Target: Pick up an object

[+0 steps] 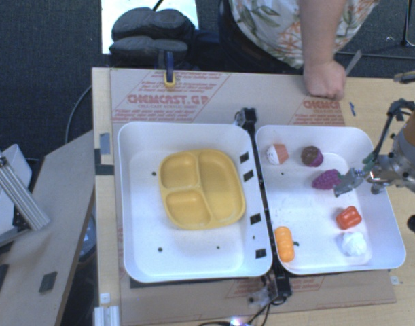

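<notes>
1. Purple grape cluster [327, 179] lies in the right bin [380, 212], just beside the jaws [348, 182], so we judge it the likeliest target.
2. We cannot tell how far the jaws are parted, and nothing shows between them.
3. Near it sit an orange-red piece [348, 217], a white ball [354, 244] and a dark round piece [312, 156], loosely scattered, which leaves room to reach in.
4. The left bin [142, 202] holds a yellow divided tray [200, 189], perhaps as a drop spot.

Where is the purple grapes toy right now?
The grapes lie in the right bin, toward its far right side, just left of the gripper, below the dark round toy.
</notes>
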